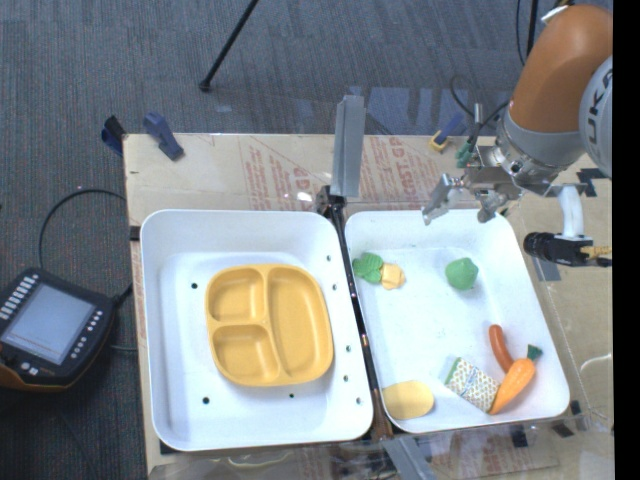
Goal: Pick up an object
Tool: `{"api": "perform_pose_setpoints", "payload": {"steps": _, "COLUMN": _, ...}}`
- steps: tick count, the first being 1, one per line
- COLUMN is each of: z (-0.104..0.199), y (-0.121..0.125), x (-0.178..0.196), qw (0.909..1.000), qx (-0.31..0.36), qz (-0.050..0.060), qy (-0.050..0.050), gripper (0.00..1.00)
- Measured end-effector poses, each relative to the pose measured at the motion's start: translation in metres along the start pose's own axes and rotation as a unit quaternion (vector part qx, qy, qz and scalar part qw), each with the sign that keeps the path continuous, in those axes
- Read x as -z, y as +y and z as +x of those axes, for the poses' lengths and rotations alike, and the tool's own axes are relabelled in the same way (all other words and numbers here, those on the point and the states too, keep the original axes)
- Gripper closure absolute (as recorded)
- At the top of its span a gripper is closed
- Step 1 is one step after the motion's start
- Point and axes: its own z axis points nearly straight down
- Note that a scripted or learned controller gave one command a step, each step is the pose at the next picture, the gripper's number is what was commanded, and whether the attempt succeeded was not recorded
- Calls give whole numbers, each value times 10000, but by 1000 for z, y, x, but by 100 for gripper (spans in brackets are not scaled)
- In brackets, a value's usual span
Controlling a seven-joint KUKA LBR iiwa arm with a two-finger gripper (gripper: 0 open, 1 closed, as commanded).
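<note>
So the grey two-finger tool is hanging over the far edge of the right-hand shallow white bin, up near its back rim. Its fingers are spread apart with nothing between them.

Closest candidate to grab is the small round green toy, sitting in the bin nearer the camera than the tool, well apart from it with bare white floor around it. To the left, close to the divider, there's a green leafy toy with a yellow piece stuck right beside it. Down at the near right corner things are bunched up: an orange plastic carrot with a green top lies touching a patterned white-and-green packet, and a small red-orange sausage-shaped toy sits just above them. A flat pale-yellow round piece rests against the near rim.

The left white bin holds a yellow three-compartment plastic tray. A handheld control pendant with a screen lies on the floor to the left of the tabletop.
</note>
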Motion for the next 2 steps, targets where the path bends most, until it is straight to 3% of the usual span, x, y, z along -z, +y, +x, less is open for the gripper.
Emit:
{"api": "perform_pose_setpoints", "payload": {"steps": 1, "z": -64, "y": -2, "x": -111, "qw": 9986, "qx": 526, "qz": 56, "qy": 7, "gripper": 0}}
{"api": "perform_pose_setpoints", "payload": {"steps": 2, "z": -91, "y": -29, "x": -174, "qw": 9994, "qx": 344, "qz": 36, "qy": 8, "gripper": 0}}
